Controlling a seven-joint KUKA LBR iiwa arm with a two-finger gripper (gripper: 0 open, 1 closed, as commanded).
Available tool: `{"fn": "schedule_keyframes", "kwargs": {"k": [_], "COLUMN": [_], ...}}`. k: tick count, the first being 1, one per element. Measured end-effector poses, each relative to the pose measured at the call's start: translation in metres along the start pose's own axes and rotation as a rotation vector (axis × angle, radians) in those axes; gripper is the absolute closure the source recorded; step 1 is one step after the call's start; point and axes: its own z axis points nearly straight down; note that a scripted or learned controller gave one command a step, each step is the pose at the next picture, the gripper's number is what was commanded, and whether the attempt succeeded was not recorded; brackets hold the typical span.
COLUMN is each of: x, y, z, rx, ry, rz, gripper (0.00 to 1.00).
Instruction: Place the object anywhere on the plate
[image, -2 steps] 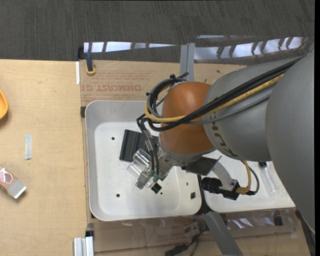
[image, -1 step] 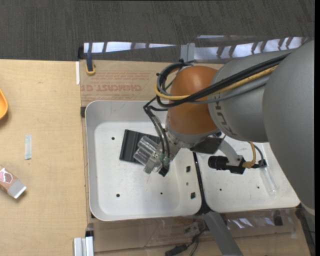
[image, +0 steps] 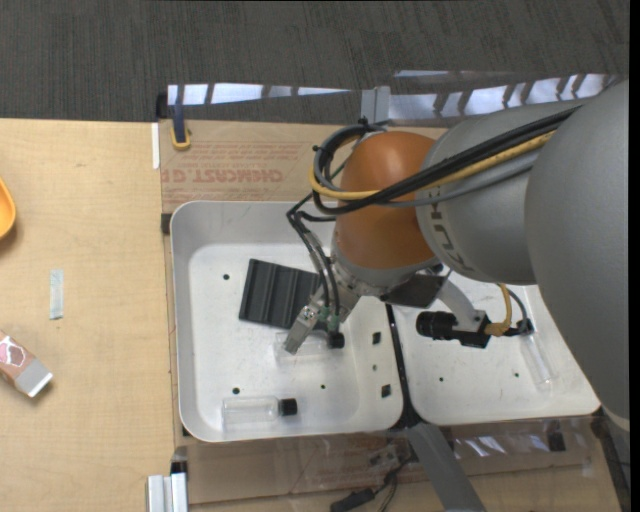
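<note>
Grey two-finger gripper (image: 315, 333): hovering at flat black ribbed plastic slab (image: 272, 294); closure impossible to tell. Pickup seemingly proceeding; next needing firm clamping.

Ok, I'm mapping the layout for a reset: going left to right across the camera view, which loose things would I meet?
Orange item at the left edge → pale strip on the bench → black ribbed block in the left bin → clear tube in the right bin.
</note>
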Motion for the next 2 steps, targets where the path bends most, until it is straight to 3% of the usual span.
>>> {"fn": "schedule_keyframes", "kwargs": {"k": [1, 2], "x": [0.001, 0.019], "y": [0.048, 0.071], "z": [0.035, 0.065], "rx": [0.002, 0.003], "ry": [-0.001, -0.001], "rz": [0.456, 0.778], "gripper": [0.0, 0.0]}}
